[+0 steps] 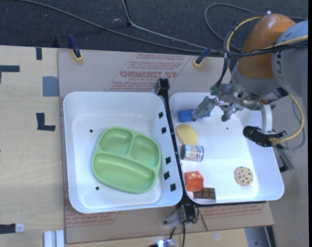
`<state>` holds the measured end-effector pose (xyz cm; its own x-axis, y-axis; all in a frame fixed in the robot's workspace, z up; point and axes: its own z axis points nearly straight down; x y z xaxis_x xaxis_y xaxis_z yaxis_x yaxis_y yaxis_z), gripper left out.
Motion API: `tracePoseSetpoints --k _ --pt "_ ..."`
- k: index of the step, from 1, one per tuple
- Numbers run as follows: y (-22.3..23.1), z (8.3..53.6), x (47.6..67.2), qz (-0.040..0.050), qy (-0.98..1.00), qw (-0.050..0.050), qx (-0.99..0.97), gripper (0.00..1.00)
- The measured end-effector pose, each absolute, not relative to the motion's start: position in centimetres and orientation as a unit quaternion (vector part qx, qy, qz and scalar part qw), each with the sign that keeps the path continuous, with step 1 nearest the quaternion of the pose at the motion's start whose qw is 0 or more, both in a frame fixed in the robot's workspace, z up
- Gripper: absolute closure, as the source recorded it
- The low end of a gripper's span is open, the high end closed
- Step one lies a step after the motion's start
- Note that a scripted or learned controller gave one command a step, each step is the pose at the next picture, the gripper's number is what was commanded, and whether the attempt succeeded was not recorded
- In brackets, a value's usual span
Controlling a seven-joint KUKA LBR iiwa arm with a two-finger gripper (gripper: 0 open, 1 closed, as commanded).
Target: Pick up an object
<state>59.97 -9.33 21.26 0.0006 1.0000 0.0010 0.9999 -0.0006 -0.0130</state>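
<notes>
My gripper (216,110) hangs over the back of the right bin (259,161), open, with nothing between its two fingers. One finger (203,108) points toward a blue object (186,116) at the bin's back left. In front of that lie a yellow lemon-like piece (187,135), a small tin can on its side (192,152), an orange block (194,180) and a brown chocolate bar (204,193). A round cookie (243,176) lies toward the right front.
The left bin (76,138) holds a green divided plate (127,159). A black divider (169,138) runs between the bins. Cables loop around the arm's wrist (259,45), and a black fitting (256,135) hangs over the right bin's right side.
</notes>
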Motion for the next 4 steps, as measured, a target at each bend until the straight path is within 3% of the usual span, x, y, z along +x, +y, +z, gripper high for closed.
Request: tracePoseSetpoints --k 1,4 --pt "-9.3 21.9 60.2 0.0005 -0.708 0.0 -0.707 0.0" --pt "-9.3 8.3 60.4 0.0006 -0.708 -0.001 -0.706 0.0"
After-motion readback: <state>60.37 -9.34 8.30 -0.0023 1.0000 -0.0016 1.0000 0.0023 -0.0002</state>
